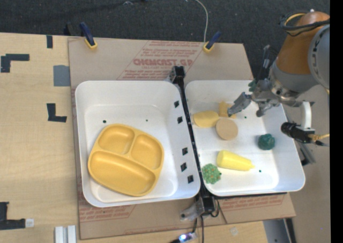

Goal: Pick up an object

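Your claw (251, 103) hangs over the far side of the right bin (289, 183), fingers spread apart with nothing between them; one dark finger (238, 105) slants down toward the pieces. Just beside that finger lies a small yellow block (224, 109), with a pale yellow lump (205, 119) past it and a tan disc (226, 129) just below. These three crowd together, so I judge a clean grip there is awkward. A dark green ball (266, 141) sits alone nearer you, under the claw's wrist side, the easier pick. The yellow cone (234, 161) and green broccoli piece (211, 173) lie well apart, toward the near wall. The yellow divided plate (126, 159) fills the other bin (86, 97), out of play.
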`<move>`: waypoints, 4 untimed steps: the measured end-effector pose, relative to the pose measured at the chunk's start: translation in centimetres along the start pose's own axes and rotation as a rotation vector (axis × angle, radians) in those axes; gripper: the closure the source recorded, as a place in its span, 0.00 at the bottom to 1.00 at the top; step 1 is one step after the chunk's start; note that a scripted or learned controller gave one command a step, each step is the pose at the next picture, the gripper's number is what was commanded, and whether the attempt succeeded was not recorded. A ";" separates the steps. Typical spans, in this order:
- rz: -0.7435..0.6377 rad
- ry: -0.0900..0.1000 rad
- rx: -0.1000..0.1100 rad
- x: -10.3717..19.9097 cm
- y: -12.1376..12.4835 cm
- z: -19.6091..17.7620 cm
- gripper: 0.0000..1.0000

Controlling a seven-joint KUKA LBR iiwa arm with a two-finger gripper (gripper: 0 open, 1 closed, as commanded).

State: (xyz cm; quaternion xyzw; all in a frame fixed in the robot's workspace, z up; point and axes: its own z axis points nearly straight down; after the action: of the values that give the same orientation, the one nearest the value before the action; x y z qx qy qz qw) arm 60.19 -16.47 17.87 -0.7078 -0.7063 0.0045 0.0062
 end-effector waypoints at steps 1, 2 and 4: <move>-0.003 -0.002 -0.013 0.0 0.3 -0.8 0.00; -0.003 -0.002 -0.008 0.0 0.0 5.7 0.00; -0.004 -0.005 -0.017 0.0 0.1 8.3 1.00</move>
State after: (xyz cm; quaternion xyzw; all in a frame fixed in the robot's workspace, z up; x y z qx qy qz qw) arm 60.18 -16.43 9.54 -0.7063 -0.7079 0.0003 -0.0017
